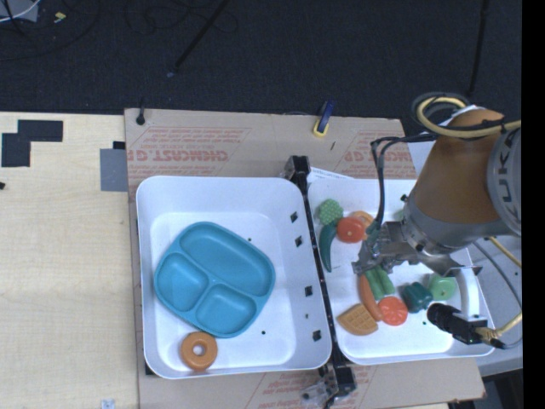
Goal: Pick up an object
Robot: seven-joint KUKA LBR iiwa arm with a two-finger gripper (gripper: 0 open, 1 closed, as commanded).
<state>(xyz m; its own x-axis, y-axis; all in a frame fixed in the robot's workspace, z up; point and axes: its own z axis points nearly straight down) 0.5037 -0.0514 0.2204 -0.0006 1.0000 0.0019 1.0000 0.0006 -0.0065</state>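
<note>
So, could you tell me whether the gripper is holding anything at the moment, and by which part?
It cannot be told. The gripper is low in the right bin over a green piece and an orange one, but no grasp is visible.

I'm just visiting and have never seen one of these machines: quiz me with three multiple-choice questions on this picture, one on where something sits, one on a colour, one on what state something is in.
1. Where is the orange ring-shaped toy?
A. In the left bin, near its front edge, beside the divided plate
B. In the right bin, among the toy food
C. On the bare wooden bench

2. What colour is the divided plate?
A. Red
B. Blue
C. Yellow

3. Where is the arm's gripper just now?
A. Over the left bin
B. Off to the side, above the wooden bench
C. Low over the right bin, among the toy food

Answers:
1. A: the orange ring lies in the left bin, just below the plate.
2. B: the divided plate is light blue.
3. C: the gripper sits among the pieces in the right bin.
</note>
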